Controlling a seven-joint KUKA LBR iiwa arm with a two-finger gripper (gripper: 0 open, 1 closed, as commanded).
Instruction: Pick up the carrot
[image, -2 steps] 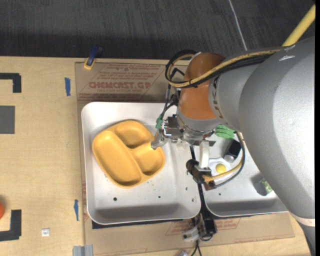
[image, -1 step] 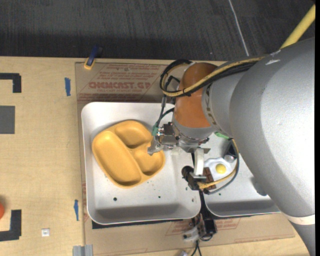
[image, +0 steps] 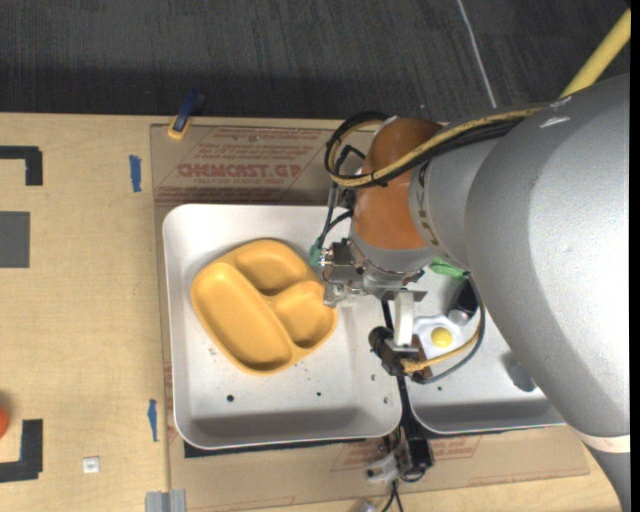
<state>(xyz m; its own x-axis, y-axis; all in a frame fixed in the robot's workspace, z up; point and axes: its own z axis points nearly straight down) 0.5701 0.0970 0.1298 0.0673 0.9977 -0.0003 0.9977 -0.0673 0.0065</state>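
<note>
My gripper (image: 335, 285) hangs below the orange wrist band (image: 390, 210), over the right side of the left bin (image: 200, 400) near the wall between the two bins. It sits right against a large yellow lumpy object (image: 262, 305) lying in that bin. The arm covers the bin floor beneath the wrist. Small green bits (image: 319, 256) stick out at the wrist's left, and another green piece (image: 447, 268) at its right; I cannot tell what they belong to.
A toy fried egg (image: 438, 336) lies in the right bin (image: 480, 400), beside black cables (image: 395, 360) hanging from the arm. The grey arm body (image: 560, 260) covers most of the right bin. A small red-orange thing (image: 3, 422) lies at the bench's far left edge.
</note>
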